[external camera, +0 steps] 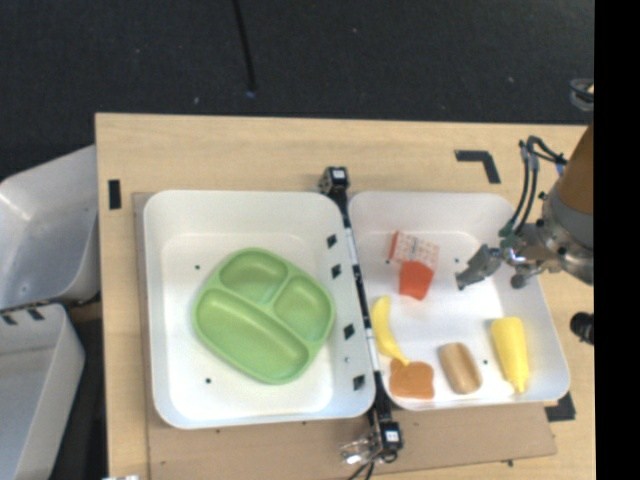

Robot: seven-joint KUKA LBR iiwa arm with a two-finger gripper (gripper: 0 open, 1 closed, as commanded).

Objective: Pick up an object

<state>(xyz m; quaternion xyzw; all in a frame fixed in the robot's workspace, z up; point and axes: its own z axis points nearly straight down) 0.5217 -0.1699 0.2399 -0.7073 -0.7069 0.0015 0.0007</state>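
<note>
The wooden bench [250, 153] bears two white bins [160, 268], the gripper [478, 270] hovering over the right, grip unclear.

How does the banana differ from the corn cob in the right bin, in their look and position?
The banana is slim and curved; the corn cob is thicker and straight. The banana lies at the bin's left wall, beside the orange piece; the corn cob lies near the right wall. Both are yellow, lie flat in the right bin, and are apart from the gripper.
</note>
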